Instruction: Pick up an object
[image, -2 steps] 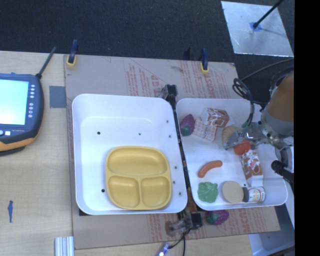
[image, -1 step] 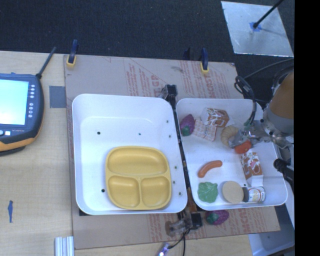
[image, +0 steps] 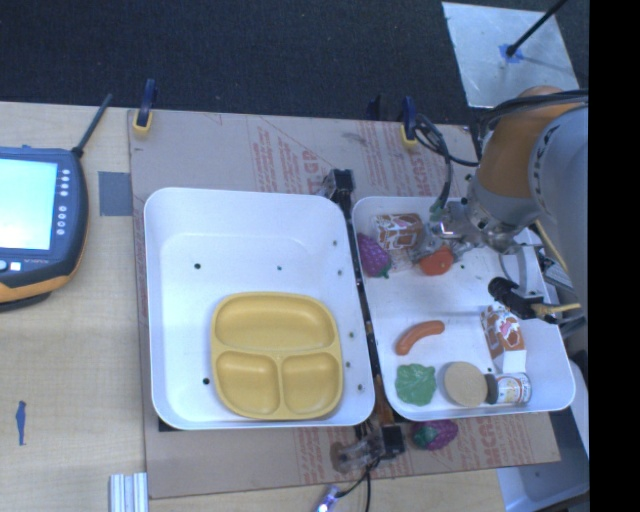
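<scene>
Gripper (image: 446, 232) sits low over the far edge of the right bin (image: 470, 310), the arm (image: 520, 150) coming in from the right. Cannot tell how the pincer stands: the wrist body covers it.

Nearest candidate: red tomato-like piece (image: 436, 263), touching or just under the gripper's near side, close to the bin's far edge. Not seen between any fingers, so not counted as held.

Other items in the right bin:
- purple grape bunch (image: 373, 255), far-left corner
- printed packet (image: 399, 233), far edge, just beside the grapes
- orange sausage (image: 418, 336), middle
- green lettuce piece (image: 415, 384) and tan round disc (image: 465, 383), near edge
- small bottle (image: 505, 340) and jar (image: 512, 389), near-right corner

Left bin (image: 180, 250) holds 1 yellow divided tray (image: 277, 353).

Judgement: the red piece looks like light toy plastic, round and smooth, likely to squirt sideways. Best pinched across its widest part, centred.
</scene>
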